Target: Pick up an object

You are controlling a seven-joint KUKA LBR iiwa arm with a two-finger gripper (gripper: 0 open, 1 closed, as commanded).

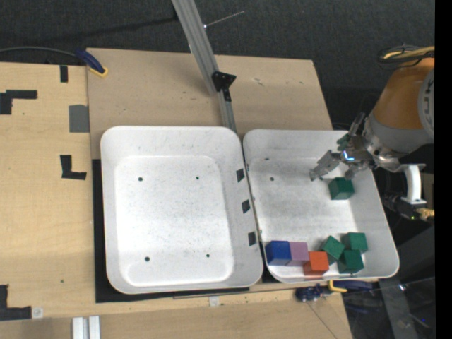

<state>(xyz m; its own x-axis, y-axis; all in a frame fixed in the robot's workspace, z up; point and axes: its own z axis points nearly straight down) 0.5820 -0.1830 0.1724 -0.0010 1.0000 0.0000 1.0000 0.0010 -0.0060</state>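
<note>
My gripper (326, 171) hangs over the upper right part of the right bin (282, 147), reaching in from the right. Its fingers look spread, open, with nothing between them. A green cube (341, 188) lies on the bin floor just below and to the right of the fingertips, apart from them. Along the bin's front edge sit a blue cube (278, 251), a lilac cube (299, 251), an orange cube (318, 261) and three more green blocks (347, 251).
The left bin (169, 203) stands beside the right one, with a raised rim between them. A slanted metal rail (205, 48) runs down to the bins' back edge. The arm's orange band (402, 97) is at the far right.
</note>
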